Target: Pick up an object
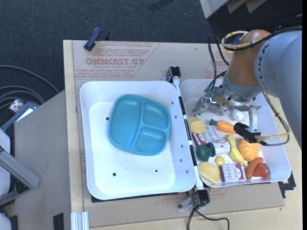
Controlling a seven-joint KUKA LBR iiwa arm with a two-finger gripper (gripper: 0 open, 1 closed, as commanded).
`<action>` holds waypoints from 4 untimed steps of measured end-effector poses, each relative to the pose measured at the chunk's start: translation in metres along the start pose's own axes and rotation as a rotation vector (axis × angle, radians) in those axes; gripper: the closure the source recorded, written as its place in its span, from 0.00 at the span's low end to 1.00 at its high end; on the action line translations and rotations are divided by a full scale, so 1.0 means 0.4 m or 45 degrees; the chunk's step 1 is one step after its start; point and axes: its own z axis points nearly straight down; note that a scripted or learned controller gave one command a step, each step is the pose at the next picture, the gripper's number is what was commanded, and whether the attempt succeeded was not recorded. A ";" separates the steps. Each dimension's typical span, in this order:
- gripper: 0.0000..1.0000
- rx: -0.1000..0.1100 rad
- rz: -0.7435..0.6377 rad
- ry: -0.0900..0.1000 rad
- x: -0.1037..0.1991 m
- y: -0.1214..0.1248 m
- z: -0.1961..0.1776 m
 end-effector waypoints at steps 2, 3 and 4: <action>0.00 -0.001 0.001 0.001 0.001 0.001 -0.025; 1.00 -0.003 0.002 0.001 0.001 0.002 -0.050; 1.00 -0.005 0.003 0.002 0.002 0.003 -0.075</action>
